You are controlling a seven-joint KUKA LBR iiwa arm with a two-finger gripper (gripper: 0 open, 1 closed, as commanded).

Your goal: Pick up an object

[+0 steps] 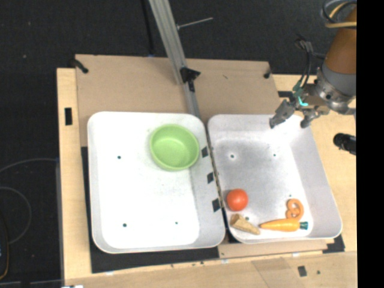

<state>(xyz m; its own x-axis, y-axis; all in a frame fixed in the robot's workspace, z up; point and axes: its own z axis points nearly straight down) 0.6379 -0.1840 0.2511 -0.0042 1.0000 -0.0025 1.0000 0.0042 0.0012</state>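
Four small objects lie along the near edge of the right white bin point(312, 161): a red ball point(237, 199), a tan wedge point(244, 224), an orange plastic carrot point(281, 224) and an orange ring point(294, 207). My tool point(292, 117) hangs released, grasping nothing, over that bin's far right corner, well apart from them. A green bowl point(174, 147) sits in the left white bin point(120, 221). I judge nothing obstructs the descent.

One fixed camera looks down at a slant from above on both white bins point(102, 179).
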